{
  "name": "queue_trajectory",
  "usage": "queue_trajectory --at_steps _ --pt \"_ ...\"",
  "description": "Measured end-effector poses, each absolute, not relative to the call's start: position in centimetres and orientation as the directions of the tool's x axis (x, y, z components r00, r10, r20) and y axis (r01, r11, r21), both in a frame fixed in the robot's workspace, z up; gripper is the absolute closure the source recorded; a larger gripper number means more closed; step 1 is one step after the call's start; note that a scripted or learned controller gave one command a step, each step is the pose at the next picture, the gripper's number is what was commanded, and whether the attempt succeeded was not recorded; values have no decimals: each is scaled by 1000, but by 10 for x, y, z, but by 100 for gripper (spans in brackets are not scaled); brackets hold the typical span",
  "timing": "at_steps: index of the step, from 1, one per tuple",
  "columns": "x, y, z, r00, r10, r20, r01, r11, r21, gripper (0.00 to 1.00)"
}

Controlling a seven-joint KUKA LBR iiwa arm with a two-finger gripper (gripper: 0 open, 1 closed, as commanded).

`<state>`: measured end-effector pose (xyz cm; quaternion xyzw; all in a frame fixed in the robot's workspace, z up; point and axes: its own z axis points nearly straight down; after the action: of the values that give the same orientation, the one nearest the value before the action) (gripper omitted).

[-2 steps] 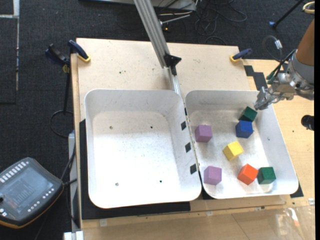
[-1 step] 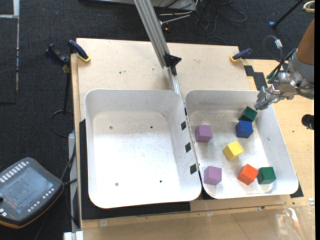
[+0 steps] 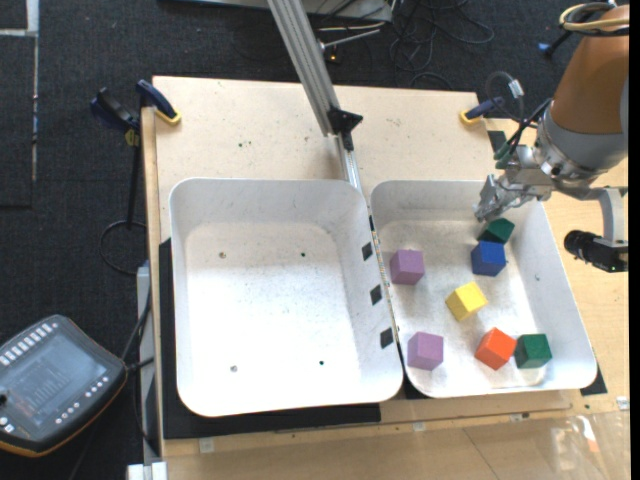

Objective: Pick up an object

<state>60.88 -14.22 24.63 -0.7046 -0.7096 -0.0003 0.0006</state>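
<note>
Dark green cube (image 3: 497, 231), the block nearest the gripper (image 3: 492, 210), lay in the right bin (image 3: 440, 196) near its far right wall, touching the blue cube (image 3: 488, 257) in front of it. The gripper hung directly above that green block, and whether its jaws were parted or closed could not be told. Two purple cubes (image 3: 406, 266), a yellow cube (image 3: 465, 300), an orange cube (image 3: 495, 348) and another green cube (image 3: 533, 350) lay nearer the front.

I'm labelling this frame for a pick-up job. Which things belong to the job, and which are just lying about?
Job: gripper; small dark green cube beneath it; blue cube; yellow cube; orange cube; right white bin.
Lying about: grey handheld pendant; blue-and-yellow clamp.
</note>
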Motion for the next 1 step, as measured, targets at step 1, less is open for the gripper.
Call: queue_trajectory --at_steps 1 --pt "614 -80 250 -9 1000 2 1000 9 0 100"
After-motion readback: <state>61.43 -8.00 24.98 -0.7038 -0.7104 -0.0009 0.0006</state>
